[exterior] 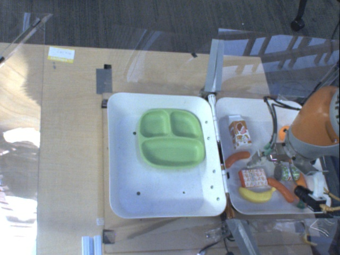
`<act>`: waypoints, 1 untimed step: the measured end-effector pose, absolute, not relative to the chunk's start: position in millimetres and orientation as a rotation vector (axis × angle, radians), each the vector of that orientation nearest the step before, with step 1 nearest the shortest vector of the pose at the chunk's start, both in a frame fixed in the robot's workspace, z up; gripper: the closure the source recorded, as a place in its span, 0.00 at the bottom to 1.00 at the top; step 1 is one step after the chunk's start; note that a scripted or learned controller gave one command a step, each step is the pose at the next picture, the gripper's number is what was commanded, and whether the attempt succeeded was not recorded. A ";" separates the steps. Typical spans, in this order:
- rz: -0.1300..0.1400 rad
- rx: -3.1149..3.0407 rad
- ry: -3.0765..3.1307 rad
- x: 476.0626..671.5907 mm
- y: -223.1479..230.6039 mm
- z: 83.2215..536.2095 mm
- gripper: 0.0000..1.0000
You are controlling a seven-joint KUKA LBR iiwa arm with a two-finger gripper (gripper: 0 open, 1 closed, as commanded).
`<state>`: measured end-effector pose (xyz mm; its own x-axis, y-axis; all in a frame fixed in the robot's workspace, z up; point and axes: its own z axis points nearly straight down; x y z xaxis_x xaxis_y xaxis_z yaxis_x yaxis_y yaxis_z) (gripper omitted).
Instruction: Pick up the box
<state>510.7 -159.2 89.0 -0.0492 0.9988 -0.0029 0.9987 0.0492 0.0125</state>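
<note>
Beneath the arm [313, 126], pincer [276, 161] half hidden, box [253, 178] close.

No legible text anywhere. Yellow-and-white label [61, 53] stuck on the bench top at upper left, print too small to read. Printed graphics on the carton [240, 133] and on the box [253, 178] in the right bin [249, 106], blurred beyond reading. No numbers or brand marks discernible.

Green tray [171, 138] in left bin [122, 195], box [253, 178], banana [256, 195] in right bin [249, 108]
</note>
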 end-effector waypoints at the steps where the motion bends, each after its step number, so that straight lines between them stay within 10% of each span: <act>1: 0.013 2.097 2.322 501.5 -175.7 88.9 0.00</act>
<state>501.5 -175.7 88.9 -0.1014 0.9948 -0.0040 0.9947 0.1015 0.0146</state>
